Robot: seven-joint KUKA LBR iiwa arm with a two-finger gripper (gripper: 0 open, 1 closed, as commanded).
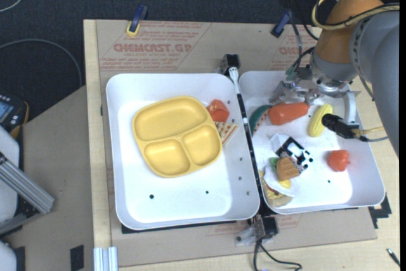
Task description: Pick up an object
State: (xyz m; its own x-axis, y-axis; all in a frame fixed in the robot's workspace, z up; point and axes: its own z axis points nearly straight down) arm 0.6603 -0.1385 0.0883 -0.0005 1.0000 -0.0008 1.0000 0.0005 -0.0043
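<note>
Dark carpet surrounds the tabletop (158, 41), a brown board printed with red lettering that carries two shallow white bins side by side. Left bin (127, 187) holds a yellow divided plate (174, 135), with a small orange-red toy (217, 110) and a waffle-patterned piece (226, 130) just beside the plate's right edge. Right bin (361, 181) holds an orange carrot with a green top (284, 113), a yellow banana-shaped toy (317, 120), a small red piece (338, 160), a black-and-white item (294, 152) and a pile of toy food (282, 179) near the bin's front left corner. Reaching in from the right, the grey arm with its orange band (346, 25) hangs over the back of the right bin. Its jaws (297, 87) sit low, just above and behind the carrot; whether they are open or closed cannot be told, and nothing is seen held between them
</note>
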